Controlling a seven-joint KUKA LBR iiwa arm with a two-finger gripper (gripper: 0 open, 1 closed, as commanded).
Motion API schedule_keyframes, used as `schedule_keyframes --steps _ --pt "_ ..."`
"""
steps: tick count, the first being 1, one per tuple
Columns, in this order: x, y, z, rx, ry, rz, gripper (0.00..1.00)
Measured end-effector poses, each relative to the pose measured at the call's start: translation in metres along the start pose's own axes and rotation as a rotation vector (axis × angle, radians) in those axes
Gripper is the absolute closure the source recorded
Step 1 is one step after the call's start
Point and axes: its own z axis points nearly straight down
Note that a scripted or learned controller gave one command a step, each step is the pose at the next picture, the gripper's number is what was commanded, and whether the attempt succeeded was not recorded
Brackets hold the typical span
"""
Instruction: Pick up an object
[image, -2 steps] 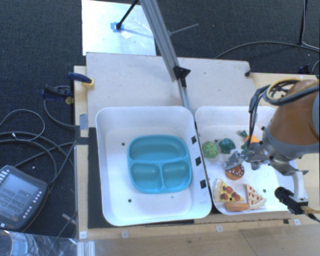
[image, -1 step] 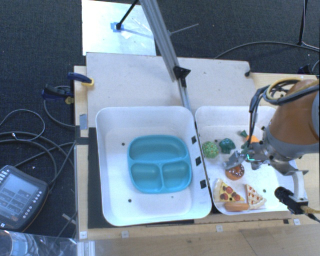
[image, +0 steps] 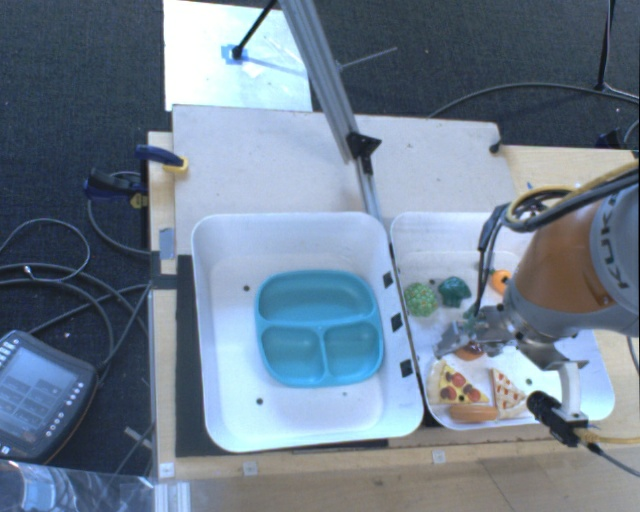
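The right bin (image: 420, 232) holds a bunch of toy food. Near its front edge lie two pizza slices, one on the left (image: 455, 381) and one on the right (image: 507, 390). A hot dog (image: 470, 411) lies just in front of the left slice, touching it. Farther back sit a light green ball (image: 421, 299) and a dark green broccoli (image: 455, 290), side by side. Something orange (image: 500, 281) peeks out beside the arm, too hidden to name.

The gripper (image: 462, 340) hangs low in this bin, in the middle of the toys. Its tip is a grey, blurry shape, so I cannot tell if it is spread or closed, and I cannot see any toy in it. A small reddish thing (image: 470, 351) lies right under the tip, maybe touching it. I cannot tell what it is.

Which toy is nearest? The reddish thing is closest. The left pizza slice lies just toward the front of the bin from the tip. The ball and broccoli lie just toward the back. So the next move is probably a short drop straight down, or a small nudge forward or back.

The arm (image: 570, 270) covers the right part of this bin.

The left bin (image: 220, 240) holds a blue plate (image: 320, 327) with three parts. It is well apart from the gripper.
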Motion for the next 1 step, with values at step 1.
schedule_keyframes --steps 1 --pt "0.0002 -0.0003 0.0448 -0.002 0.000 0.000 0.00"
